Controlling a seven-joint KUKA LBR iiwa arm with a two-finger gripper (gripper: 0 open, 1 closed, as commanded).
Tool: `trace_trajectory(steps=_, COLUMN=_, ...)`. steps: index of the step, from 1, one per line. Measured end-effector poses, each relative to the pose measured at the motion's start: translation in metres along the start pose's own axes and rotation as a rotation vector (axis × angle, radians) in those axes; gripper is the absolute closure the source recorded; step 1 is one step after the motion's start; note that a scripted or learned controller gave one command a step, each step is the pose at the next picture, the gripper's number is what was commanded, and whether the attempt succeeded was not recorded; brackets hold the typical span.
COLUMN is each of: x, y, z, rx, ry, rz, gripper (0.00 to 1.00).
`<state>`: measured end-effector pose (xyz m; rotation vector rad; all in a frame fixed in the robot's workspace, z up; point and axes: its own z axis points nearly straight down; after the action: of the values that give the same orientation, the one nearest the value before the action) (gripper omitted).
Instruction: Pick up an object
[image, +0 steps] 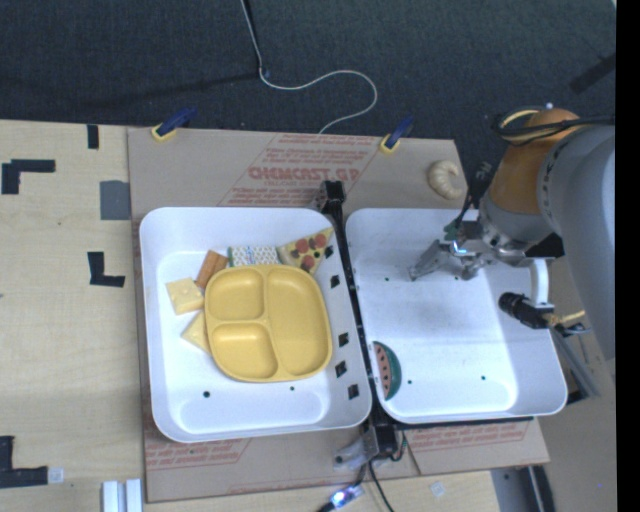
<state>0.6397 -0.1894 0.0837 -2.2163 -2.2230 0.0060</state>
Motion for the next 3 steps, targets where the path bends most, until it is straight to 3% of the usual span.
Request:
trace_trajectory(steps=1, x=0.001, y=0.001, z=-0.014, rx=-0.003, ry=-0.001, rz=-0.001, gripper=1.0)
trace_trajectory(steps=3, x=0.002, y=0.007, z=-0.142, rx=-0.011, ry=-0.001, rz=0.001, gripper=1.0)
